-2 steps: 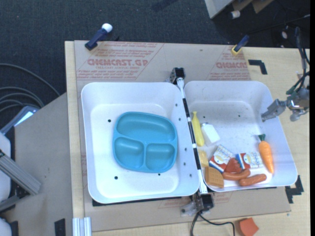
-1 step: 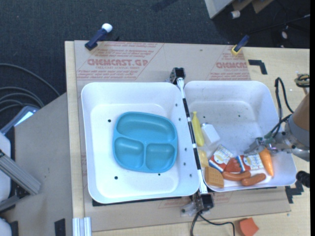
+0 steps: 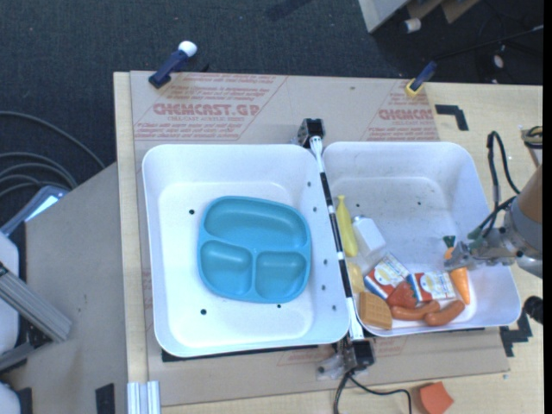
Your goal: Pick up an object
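The right bin [image 3: 405, 158] holds a heap of toy food along its near side. In it are an orange carrot [image 3: 462, 285], a sausage [image 3: 431, 314], a red tomato [image 3: 402, 296], a tan waffle piece [image 3: 373, 311], small printed cartons [image 3: 390, 273], a white block [image 3: 368, 234] and a yellow banana [image 3: 345, 222]. My gripper [image 3: 470, 254] is low over the bin's right side, just above the carrot's upper end. A small orange bit [image 3: 449, 253] sits at its tip. I see nothing clearly held.
The left bin [image 3: 164, 188] holds a blue divided plate [image 3: 254, 248]. A black clamp strip [image 3: 326, 205] joins the two bins. The arm [image 3: 526, 240] comes in over the right rim, with a black cable [image 3: 496, 166] looping above it. An orange block [image 3: 435, 397] lies on the bench in front.
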